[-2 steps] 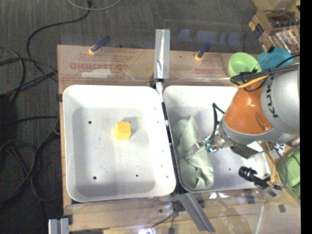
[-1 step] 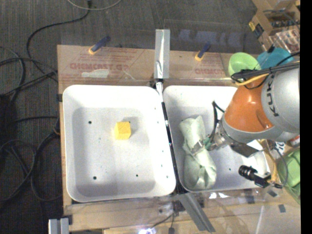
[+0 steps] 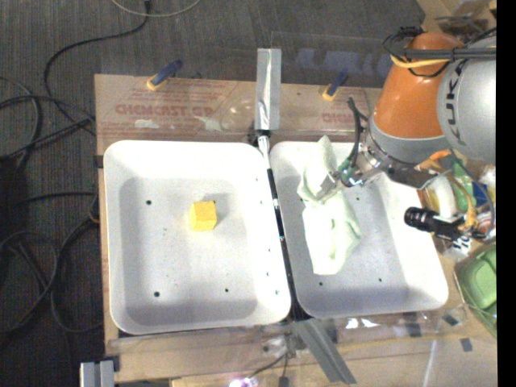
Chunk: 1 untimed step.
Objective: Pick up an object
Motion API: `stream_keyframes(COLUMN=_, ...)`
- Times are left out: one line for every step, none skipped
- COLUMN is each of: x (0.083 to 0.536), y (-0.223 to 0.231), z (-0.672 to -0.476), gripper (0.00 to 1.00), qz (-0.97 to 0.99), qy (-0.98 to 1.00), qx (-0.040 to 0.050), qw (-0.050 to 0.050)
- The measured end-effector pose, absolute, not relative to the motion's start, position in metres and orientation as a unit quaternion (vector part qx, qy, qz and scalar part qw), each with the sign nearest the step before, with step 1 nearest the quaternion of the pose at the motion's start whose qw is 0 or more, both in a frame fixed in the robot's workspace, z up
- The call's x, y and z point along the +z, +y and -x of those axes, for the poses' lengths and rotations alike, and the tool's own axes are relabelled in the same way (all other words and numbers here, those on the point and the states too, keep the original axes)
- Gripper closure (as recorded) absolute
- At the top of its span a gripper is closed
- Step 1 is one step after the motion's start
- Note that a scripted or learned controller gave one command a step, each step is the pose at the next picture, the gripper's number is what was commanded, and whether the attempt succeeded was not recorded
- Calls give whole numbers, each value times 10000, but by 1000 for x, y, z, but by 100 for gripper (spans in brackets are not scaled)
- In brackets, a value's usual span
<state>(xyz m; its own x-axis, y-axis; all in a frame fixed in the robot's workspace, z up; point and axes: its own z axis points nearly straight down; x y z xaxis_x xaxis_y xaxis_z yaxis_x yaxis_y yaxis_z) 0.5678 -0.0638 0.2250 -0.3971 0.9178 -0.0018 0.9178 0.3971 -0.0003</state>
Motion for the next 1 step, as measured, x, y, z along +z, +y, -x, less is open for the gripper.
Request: stream_keyframes(x=210, y=-75, z=-575, gripper=100, qz=-6035, qy=7974, qx=-7, qw=-13)
